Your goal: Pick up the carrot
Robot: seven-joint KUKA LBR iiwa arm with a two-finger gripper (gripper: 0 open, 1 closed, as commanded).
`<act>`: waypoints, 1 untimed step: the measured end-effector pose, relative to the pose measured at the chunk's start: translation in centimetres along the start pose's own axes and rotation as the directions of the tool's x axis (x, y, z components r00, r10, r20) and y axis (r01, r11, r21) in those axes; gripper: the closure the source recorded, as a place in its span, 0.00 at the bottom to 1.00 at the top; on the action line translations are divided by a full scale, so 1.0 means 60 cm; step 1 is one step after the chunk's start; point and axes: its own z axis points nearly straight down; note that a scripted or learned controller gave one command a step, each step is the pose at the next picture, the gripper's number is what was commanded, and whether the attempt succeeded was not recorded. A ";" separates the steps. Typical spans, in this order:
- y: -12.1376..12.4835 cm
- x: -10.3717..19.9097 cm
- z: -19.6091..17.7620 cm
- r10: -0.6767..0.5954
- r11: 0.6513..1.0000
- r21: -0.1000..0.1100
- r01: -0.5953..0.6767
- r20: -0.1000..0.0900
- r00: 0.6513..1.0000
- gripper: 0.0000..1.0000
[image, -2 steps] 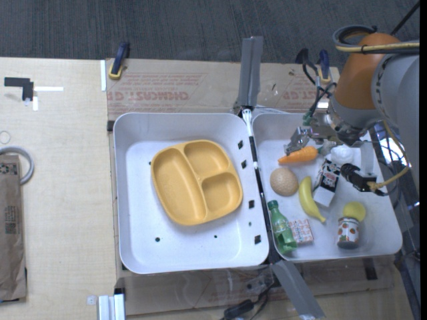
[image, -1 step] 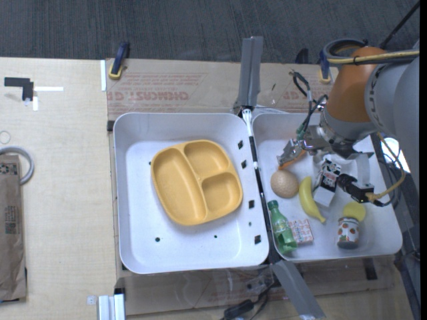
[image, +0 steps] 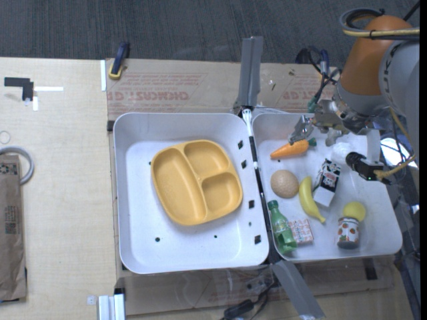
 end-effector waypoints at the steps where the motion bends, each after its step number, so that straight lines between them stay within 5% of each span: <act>1: 0.035 0.011 0.086 -0.066 0.998 -0.006 0.066 0.001 0.998 0.00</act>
